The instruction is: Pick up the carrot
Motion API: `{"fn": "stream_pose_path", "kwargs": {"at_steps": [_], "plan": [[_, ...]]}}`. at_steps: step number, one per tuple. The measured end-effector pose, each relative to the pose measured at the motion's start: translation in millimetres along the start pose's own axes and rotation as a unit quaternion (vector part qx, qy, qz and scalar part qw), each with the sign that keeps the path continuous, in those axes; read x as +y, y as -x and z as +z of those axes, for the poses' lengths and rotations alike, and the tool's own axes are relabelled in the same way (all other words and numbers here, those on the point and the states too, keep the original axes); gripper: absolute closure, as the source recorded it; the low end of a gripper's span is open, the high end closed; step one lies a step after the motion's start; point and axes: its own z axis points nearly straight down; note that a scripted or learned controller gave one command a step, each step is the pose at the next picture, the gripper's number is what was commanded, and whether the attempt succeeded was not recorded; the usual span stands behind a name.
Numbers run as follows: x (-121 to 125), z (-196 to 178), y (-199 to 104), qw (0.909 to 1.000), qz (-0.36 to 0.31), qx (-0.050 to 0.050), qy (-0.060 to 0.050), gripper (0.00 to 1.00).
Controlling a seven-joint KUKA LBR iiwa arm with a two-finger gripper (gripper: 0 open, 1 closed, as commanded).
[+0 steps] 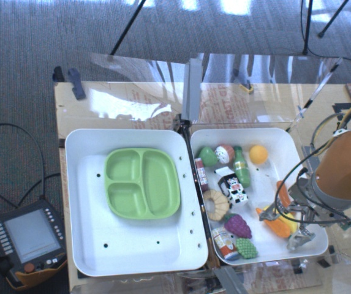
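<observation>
Camera view, orange carrot (277,225), tapered, lying in right bin (285,141), jaws' state unclear

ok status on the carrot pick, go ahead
Gripper low in right bin, near its right wall. Carrot lying right beside it, grip not confirmed. Yellow item crowds the carrot; purple grapes sit just left.

I see open floor in the left bin (83,164) around the green divided plate (143,182). The right bin (285,141) is crowded: 1 column of toys (227,195) blocks its left side, and the arm (337,176) overhangs its right edge; free room remains mid-bin.
</observation>
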Motion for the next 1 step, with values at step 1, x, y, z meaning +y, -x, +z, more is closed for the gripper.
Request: {"fn": "stream_pose_path", "kwargs": {"at_steps": [1], "plan": [[44.8,9.7,33.6,0.9994,0.034,0.001,-0.001,0.00]]}}
